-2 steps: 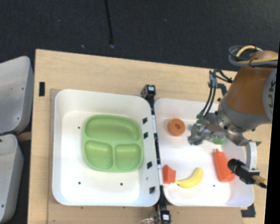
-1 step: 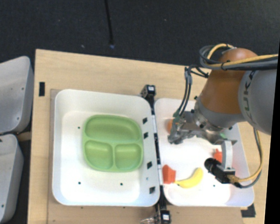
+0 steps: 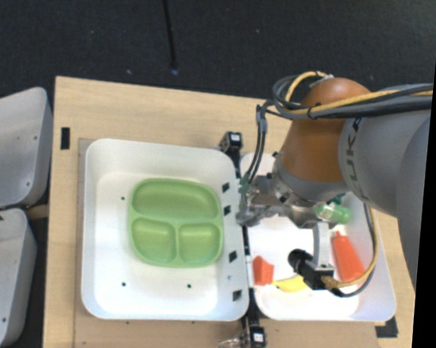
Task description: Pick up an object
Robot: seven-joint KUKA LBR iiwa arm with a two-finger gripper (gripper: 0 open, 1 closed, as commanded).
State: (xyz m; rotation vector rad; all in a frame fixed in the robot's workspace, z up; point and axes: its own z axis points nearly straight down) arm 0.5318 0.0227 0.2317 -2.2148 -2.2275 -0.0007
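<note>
Orange plastic pieces, two: block point(image 3: 262, 270), cone point(image 3: 346, 256); one yellow curved piece point(image 3: 292, 285).
One green divided plastic plate point(image 3: 174, 222); gripper point(image 3: 275, 209) open or closed: can't tell.

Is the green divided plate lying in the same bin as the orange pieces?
No, the green plate sits in the view's left bin, the orange pieces in the right bin.

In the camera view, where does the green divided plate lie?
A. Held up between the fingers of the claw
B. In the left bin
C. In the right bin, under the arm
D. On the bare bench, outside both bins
B: the green divided plate rests flat in the middle of the left bin, apart from the right bin.
</note>
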